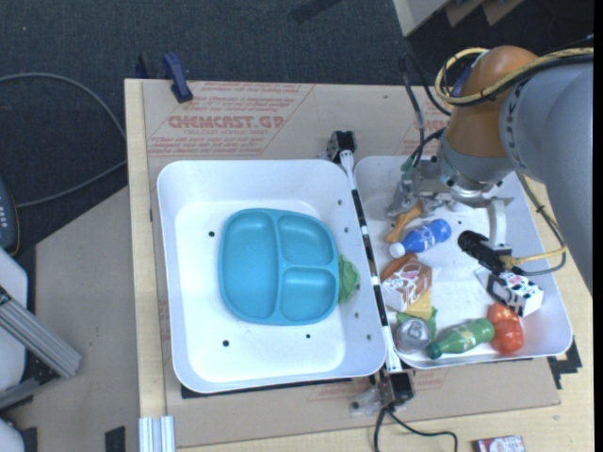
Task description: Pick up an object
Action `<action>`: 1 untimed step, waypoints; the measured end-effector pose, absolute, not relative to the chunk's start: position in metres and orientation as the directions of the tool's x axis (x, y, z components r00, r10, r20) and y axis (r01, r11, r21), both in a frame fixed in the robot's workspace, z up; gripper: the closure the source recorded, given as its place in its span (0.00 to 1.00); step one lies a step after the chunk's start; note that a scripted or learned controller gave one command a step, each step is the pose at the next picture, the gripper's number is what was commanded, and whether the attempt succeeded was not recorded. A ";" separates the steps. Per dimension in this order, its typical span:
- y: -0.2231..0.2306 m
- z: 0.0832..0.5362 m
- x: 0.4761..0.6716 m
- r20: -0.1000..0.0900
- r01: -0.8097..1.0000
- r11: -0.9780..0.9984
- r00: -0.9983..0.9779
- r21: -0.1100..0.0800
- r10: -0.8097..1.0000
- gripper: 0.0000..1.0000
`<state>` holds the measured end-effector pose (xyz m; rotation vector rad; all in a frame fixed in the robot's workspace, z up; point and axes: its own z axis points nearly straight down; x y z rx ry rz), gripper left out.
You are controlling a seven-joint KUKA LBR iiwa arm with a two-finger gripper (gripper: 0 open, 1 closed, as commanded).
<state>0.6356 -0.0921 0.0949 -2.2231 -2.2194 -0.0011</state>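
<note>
My gripper reaches down into the back left part of the right bin. Just below it lies an orange carrot-like piece, touching or nearly touching the gripper's tip. A small bottle with a blue body and white cap lies just in front of that. Nothing is seen held clear of the bin floor.
The right bin also holds a brown, red and white packet, a yellow scrap, a small can, a green bottle, a red-orange ball and a white cube. In the left bin are a blue divided plate and a green item.
</note>
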 end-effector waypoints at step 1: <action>-0.018 0.185 0.567 0.001 1.000 0.001 -0.001 -0.001 1.000 1.00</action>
